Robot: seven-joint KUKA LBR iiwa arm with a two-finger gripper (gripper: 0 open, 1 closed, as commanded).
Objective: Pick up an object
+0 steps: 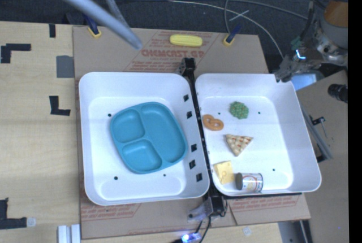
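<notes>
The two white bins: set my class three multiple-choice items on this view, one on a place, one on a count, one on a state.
1. Where does the blue divided plate lie?
A. left bin
B. right bin
C. on the cardboard behind the bins

2. How many items lie in the right bin?
A. three
B. five
C. seven

3. How is the small can resting?
A. upright
B. on its side
C. stacked on the plate

Answers:
1 A, the plate sits inside the left bin.
2 B, the green piece, pretzel, pizza slice, yellow cheese wedge and can.
3 B, its length runs along the bin floor.
</notes>
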